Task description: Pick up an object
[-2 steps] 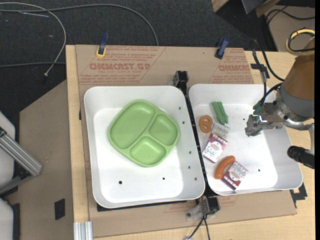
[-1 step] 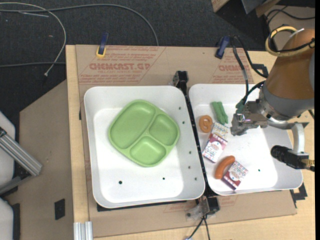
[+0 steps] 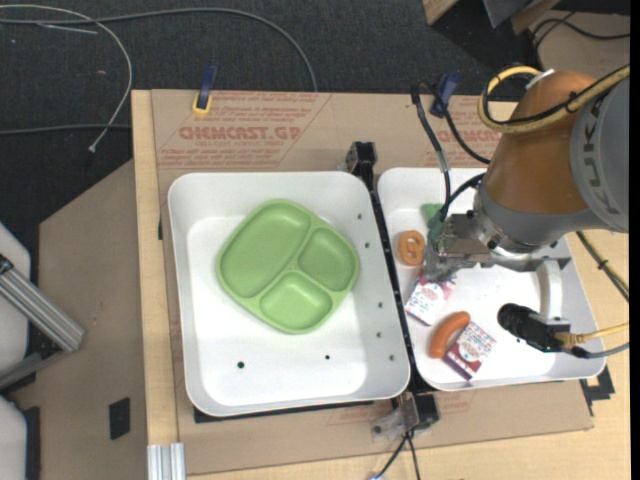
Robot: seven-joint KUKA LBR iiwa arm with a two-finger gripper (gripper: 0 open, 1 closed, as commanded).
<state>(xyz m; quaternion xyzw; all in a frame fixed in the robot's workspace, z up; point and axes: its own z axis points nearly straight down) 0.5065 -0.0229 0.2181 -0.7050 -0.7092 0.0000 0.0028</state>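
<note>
The packet (image 3: 430,300) lies in the right bin (image 3: 520,368), just under the end effector (image 3: 440,261), whose opening I cannot tell. A donut (image 3: 411,246) and sausage (image 3: 449,334) crowd it closely, so a descent could nudge either or pinch 2 things at once.

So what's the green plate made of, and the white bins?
The green plate looks like smooth moulded plastic: one even colour, three rounded compartments, soft sheen. The white bins also seem plastic, matte, with rounded corners and thin raised rims, though that's a guess.
</note>
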